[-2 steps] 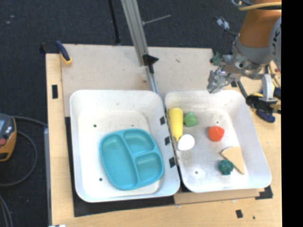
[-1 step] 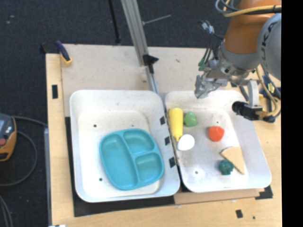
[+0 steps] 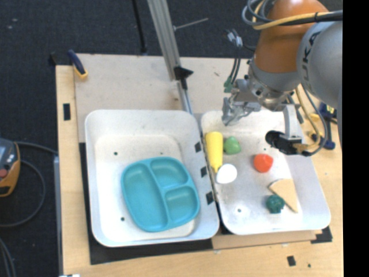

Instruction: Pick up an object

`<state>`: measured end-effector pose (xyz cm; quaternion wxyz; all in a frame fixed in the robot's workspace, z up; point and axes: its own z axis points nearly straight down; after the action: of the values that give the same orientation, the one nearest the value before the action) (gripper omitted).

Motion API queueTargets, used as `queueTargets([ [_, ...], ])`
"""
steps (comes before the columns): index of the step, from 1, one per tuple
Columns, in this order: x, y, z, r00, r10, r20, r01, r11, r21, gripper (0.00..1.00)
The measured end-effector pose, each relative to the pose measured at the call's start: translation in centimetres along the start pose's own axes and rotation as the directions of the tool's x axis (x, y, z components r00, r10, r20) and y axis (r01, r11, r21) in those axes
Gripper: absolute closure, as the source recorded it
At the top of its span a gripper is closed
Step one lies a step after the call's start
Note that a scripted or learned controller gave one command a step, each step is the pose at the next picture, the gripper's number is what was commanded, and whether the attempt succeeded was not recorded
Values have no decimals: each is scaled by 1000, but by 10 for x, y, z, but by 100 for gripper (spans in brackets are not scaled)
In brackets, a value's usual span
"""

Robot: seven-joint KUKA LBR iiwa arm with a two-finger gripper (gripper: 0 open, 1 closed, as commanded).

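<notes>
The robot's gripper [image 3: 232, 113] is hanging over the top of the right bin [image 3: 314, 178], in the upper right of the frame. I cannot tell how it is set. Nothing is being carried yet, so picking up is not done. The toys are sitting lower in that bin: a yellow stick [image 3: 214, 149], a green ball [image 3: 232, 145], a white ball [image 3: 226, 173] and a red ball [image 3: 263, 163].
</notes>
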<state>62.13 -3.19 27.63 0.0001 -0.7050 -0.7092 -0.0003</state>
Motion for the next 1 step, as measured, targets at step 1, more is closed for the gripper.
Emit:
queueTargets([
  [1, 51, -15, 12, 1000, -1, 0, 1, 1000, 1, 100],
])
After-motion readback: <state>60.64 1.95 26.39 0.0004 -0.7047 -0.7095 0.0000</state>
